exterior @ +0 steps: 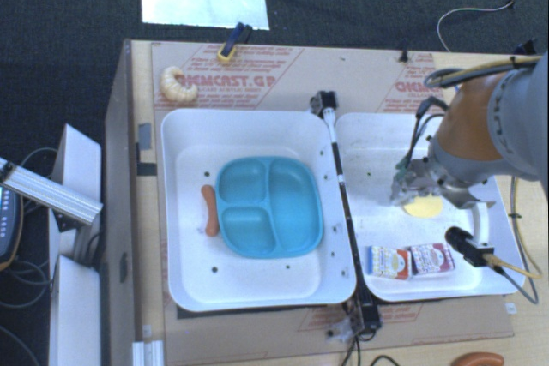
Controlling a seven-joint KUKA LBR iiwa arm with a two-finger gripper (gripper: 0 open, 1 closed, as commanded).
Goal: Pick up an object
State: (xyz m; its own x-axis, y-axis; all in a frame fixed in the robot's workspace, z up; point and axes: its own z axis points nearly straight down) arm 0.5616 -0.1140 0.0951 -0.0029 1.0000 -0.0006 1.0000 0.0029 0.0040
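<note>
We have our gripper (410,187) low in the right bin (369,141) beside the yellow disc (425,207), nothing visibly lifted yet, and whether anything is grasped we cannot tell.

Bright, even overhead light; the two shallow white plastic bins (257,129) look slightly washed out. Shadows are soft, focus mildly soft throughout.

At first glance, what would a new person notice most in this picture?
The blue tray in the left bin stands out most, with a small sausage lying just left of it. In the right bin, the gripper is low beside a yellow disc. Two small cartons lie near that bin's front edge.
</note>
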